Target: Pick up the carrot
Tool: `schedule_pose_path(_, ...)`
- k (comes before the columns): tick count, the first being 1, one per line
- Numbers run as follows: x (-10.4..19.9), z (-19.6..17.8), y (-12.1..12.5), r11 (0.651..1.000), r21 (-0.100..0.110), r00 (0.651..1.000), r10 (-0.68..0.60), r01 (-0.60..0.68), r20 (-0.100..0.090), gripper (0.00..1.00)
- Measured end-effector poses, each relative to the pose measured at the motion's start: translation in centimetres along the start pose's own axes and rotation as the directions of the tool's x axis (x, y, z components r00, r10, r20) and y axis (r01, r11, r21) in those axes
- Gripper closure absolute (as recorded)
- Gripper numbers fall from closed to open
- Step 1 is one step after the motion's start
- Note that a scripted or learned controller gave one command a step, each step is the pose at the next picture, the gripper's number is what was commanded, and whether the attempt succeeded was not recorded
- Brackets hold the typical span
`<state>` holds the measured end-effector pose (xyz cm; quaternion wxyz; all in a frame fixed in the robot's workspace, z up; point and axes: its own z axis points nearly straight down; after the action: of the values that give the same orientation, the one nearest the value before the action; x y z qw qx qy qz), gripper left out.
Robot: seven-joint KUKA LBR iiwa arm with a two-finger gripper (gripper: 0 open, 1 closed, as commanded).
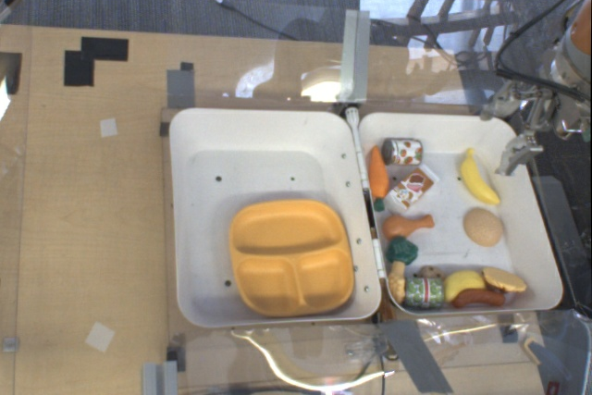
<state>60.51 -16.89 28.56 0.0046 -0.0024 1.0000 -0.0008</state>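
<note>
Upright, the smooth tapered orange carrot (377, 172) hugs the glossy bin's (546, 240) left wall; end effector (518, 153) grip unclear.

- gripper (520, 153) hangs at the right bin's (546, 227) far right rim
- banana (479, 178) lies in that bin just left of it
- carrot (377, 172) lies further left, against the wall by the left bin (199, 199)
- tray (291, 255) sits in the left bin

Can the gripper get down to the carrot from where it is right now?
Probably yes, but tightly. The carrot lies uncovered from above, against the right bin's left wall, with a can and small carton close beside it. The gripper hangs over the far right rim.
</note>
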Motion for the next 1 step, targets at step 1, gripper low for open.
schedule_pose_path(1,8.06,8.70,-3.35,0.997,0.000,0.997,0.072,-0.072,-0.007,0.00)
